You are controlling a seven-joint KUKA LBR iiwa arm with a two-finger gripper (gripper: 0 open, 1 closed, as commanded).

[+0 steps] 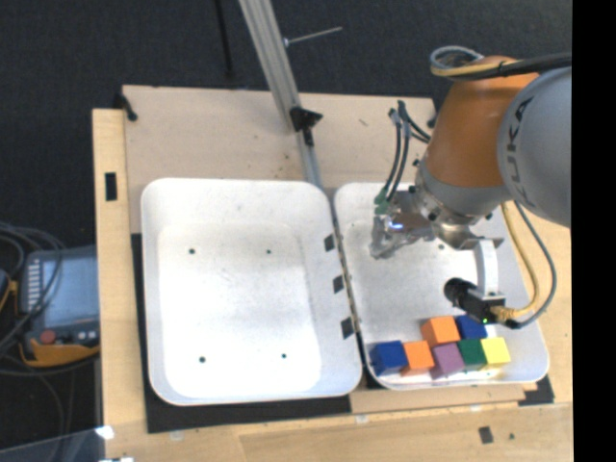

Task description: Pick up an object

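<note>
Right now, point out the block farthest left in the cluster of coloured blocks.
The blue block at the near-left end of the cluster in the right bin. The orange block touches its right side; every other block lies further right.

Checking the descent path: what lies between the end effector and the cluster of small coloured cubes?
In the camera view, bare white bin floor separates the end effector from the coloured cubes.

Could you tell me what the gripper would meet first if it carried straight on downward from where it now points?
Probably the bare white floor of the right bin; the gripper points there, apart from the blocks, though depth is unclear.
</note>
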